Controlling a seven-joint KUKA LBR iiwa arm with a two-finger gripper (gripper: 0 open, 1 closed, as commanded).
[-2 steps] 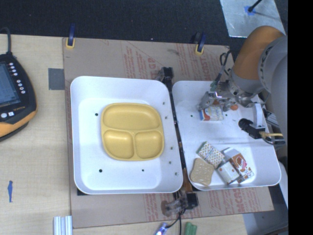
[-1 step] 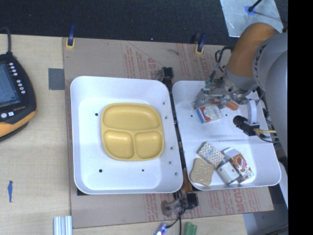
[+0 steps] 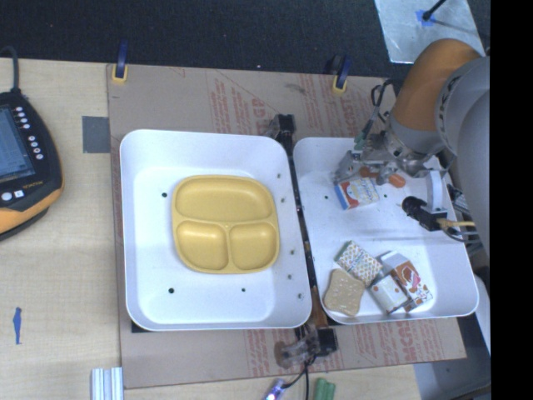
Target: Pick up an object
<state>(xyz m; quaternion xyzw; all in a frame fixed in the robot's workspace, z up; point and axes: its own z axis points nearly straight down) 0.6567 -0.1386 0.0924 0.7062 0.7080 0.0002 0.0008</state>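
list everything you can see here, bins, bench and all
left bin: one, white, on the cardboard sheet
right bin: one, white, beside the left bin
cardboard sheet: one, brown, under both bins
divided plate: one, yellow, middle of left bin
small packet: one, white with blue and red, far part of right bin
patterned packet: one, pale checked, near part of right bin
flat square: one, tan, beside the patterned packet
box: one, white and reddish brown, near corner of right bin
handheld controller: one, black with orange rim, bench's left edge
clamps: two, blue and yellow, cardboard's far edge
arm: one, grey and orange, from the right
claw: one, dark, above the small packet
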